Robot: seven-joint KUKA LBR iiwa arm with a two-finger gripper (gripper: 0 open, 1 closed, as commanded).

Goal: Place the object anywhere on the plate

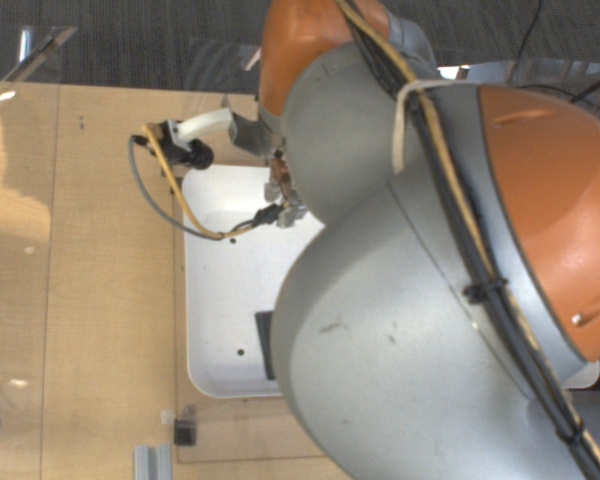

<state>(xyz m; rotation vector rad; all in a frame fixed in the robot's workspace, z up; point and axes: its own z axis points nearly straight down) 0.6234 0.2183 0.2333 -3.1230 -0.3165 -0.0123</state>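
In the white bin (215, 298), a dark object (264, 343) lies half-hidden by the arm (430, 298).

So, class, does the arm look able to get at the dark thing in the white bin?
Probably yes: the dark thing lies on the floor of the white bin, with nothing on it. The bulk of the arm hides most of it, though.

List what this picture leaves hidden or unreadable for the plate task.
- Camera view: the grey arm covers most of the white bin, hiding the plate and object.
- The hand's state cannot be judged behind the arm.
- A dark shape at the arm's edge is cut off, unidentifiable.
- A small dark speck is too small to identify.
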